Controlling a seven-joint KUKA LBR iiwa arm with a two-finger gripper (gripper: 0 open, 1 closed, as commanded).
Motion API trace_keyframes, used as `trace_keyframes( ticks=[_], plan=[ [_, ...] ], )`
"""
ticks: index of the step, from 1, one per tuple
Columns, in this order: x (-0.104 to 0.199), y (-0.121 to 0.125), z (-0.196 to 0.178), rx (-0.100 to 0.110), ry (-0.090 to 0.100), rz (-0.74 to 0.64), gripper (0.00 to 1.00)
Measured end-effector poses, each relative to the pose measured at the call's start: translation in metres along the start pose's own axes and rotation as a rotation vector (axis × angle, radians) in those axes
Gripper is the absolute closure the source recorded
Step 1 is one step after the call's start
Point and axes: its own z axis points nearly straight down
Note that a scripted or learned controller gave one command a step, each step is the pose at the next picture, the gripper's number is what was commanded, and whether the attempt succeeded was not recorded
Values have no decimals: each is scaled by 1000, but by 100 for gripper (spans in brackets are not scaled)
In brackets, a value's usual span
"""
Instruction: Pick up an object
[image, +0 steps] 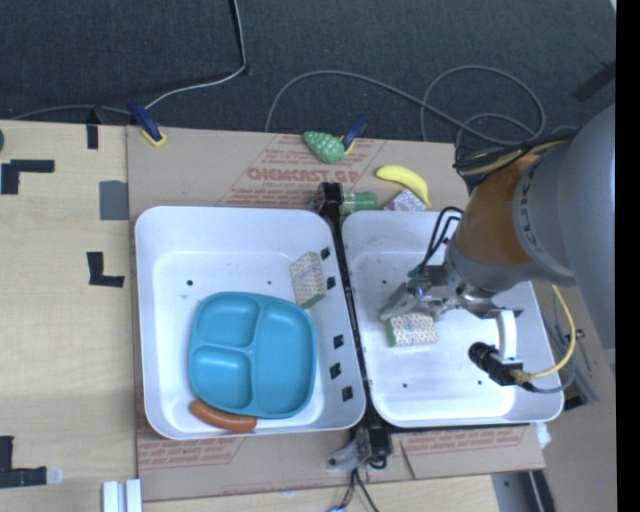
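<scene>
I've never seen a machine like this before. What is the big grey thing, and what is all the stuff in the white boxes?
The big grey thing is a robot arm with an orange band. The camera looks down on it from above, and the arm reaches in from the right. At its end is a gripper, which it uses to grab things. It hangs over the right bin, just above a small patterned packet. I can't tell whether it is holding the packet. The left bin has a blue divided plate, an orange toy sausage and another small packet. Behind the bins lie a toy banana and a green toy.
</scene>
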Motion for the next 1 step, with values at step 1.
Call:
trace_keyframes(
  ticks=[1],
  plan=[
    [68,-12,-89,1,1,-2,100]
  ],
)
